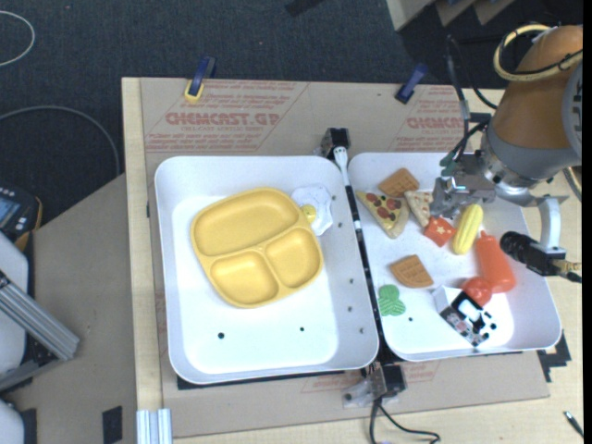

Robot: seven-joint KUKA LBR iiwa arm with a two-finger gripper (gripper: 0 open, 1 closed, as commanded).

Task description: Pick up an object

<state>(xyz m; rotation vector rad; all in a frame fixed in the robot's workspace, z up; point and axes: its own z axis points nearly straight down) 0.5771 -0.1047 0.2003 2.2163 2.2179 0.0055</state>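
Gripper (450, 195) sat low over the right bin's (546, 326) back edge, just above the red toy piece (438, 230) beside the corn cob (468, 227); grip state unclear, can't tell.

Gripper (450, 195) above toy food, right bin (527, 336)

a dark blue-grey carpeted floor (111, 26) is stretching around the desk (277, 109), whose brown board top is carrying red printed lettering. two clamps are gripping its far edge, a blue and yellow one (197, 79) on the left and a blue one (411, 82) further right. a thin pale cable (18, 35) is looping on the floor at the upper left. a silver metal rail (37, 317) is slanting beside the desk's left side.
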